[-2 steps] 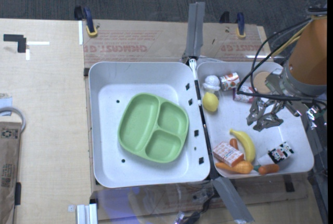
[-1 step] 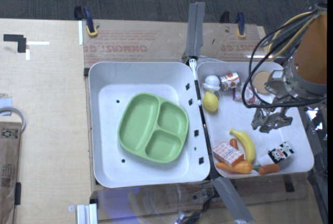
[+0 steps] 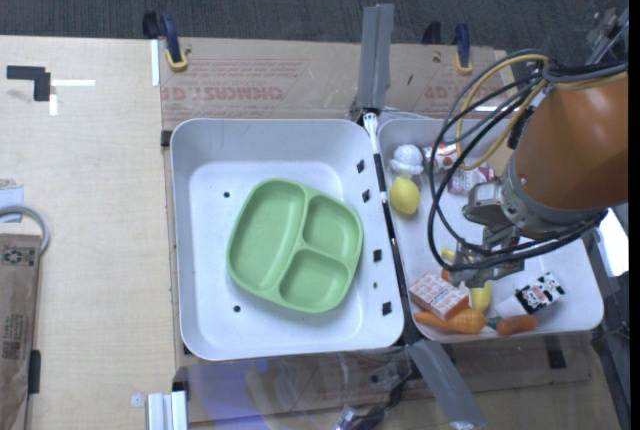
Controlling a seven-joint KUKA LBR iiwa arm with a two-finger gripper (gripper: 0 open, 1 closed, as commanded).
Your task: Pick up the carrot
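I see gripper (image 3: 478, 270) low over right bin (image 3: 590, 316) | finger state: cannot tell | carrot (image 3: 455, 321) on floor, beside box (image 3: 438, 294)

Hand (image 3: 478, 270) hangs above carrot (image 3: 462, 322) in right bin (image 3: 590, 310).

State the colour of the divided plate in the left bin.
Light green plate, shown plainly in the camera view.

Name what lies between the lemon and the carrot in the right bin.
In the camera view, a small red-and-white box lies between the lemon and the carrot.
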